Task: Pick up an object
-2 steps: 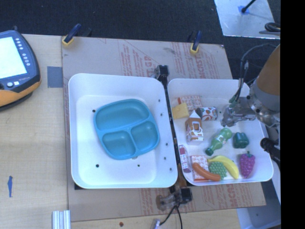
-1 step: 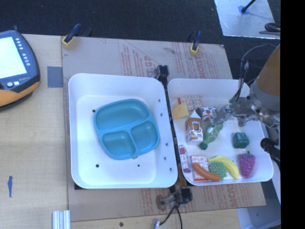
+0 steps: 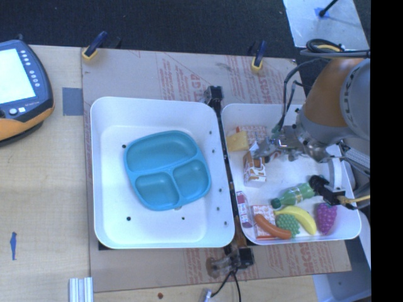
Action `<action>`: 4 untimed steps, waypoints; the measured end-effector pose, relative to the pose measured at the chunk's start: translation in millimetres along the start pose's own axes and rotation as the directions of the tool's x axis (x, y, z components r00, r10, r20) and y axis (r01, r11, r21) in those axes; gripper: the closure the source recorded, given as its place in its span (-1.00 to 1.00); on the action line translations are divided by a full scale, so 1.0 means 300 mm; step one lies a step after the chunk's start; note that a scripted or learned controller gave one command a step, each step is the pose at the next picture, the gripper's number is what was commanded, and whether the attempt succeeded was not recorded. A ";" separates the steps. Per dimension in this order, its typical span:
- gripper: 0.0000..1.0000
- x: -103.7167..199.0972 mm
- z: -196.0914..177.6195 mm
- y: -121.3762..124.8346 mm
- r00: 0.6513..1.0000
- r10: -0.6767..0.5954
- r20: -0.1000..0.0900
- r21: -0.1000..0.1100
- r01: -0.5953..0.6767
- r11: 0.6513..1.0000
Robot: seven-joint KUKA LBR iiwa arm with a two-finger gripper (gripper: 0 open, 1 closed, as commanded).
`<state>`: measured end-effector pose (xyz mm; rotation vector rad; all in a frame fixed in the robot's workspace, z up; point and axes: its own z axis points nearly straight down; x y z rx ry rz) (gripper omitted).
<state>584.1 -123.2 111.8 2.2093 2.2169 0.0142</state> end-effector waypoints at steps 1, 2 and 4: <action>1.00 0.000 -0.032 -0.001 1.000 -0.003 -0.002 0.004 0.003 1.000; -1.00 0.000 -0.032 -0.001 1.000 -0.003 -0.002 0.004 0.003 1.000; 1.00 -0.059 0.035 0.118 1.000 -0.007 -0.003 0.020 0.007 1.000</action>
